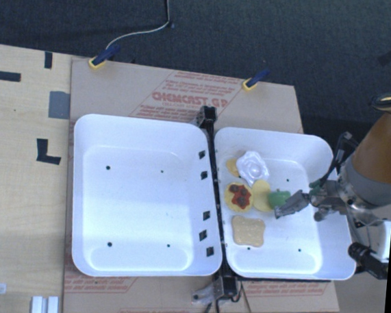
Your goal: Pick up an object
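1. End effector (288, 205) sits low in the right bin (309, 266), against a small green object (279, 195); I cannot tell its state.
2. Beside it I see a white crumpled piece (253, 167), a yellow-and-red item (239, 196) and a tan slab (248, 230).
3. Left bin (136, 202) rests alongside on the tabletop (13, 190).

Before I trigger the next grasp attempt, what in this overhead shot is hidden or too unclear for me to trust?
- End effector: too small and blurred in the camera view to tell its finger state.
- Green object: partly covered by the end effector; its shape and any contact with it are unclear.
- Yellow item: partly hidden under the white crumpled object.
- Arm: cut off by the right side of the view.
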Robot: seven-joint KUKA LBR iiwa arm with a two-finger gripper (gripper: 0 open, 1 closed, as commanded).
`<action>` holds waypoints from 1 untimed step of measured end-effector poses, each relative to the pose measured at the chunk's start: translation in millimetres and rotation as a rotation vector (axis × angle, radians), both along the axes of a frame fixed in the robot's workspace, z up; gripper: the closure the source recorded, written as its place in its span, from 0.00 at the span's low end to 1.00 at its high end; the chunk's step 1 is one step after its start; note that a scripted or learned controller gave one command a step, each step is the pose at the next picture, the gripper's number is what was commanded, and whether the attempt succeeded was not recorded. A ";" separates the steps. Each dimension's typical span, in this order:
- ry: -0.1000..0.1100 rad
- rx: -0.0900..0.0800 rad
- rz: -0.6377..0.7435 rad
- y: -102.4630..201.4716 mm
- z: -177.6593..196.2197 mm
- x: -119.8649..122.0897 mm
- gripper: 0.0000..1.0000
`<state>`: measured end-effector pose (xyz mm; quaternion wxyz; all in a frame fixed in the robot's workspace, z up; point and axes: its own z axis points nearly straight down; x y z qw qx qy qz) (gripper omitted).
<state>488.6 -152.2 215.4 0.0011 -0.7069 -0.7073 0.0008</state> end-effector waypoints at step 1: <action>0.004 0.001 0.002 12.6 -88.6 45.1 0.00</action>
